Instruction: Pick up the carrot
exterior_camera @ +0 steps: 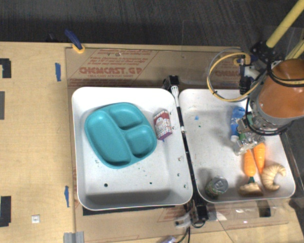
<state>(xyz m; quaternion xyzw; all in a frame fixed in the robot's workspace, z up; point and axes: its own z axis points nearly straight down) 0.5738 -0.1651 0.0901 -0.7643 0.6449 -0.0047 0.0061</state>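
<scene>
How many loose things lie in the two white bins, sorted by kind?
Teal divided plate: 1
Small cans: 2
Carrots: 2
Croissant: 1
Mushroom-like beige piece: 1
Blue object by the gripper: 1
Total: 8

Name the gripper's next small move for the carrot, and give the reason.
Probably a short descent: the gripper sits right at the top end of the orange carrot in the right white bin, with a beige croissant-shaped toy close beside it.

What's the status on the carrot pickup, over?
Pincer low over right bin, at carrots' top ends. Two carrots lying side by side. Croissant touching them, crowding the grasp.
</scene>
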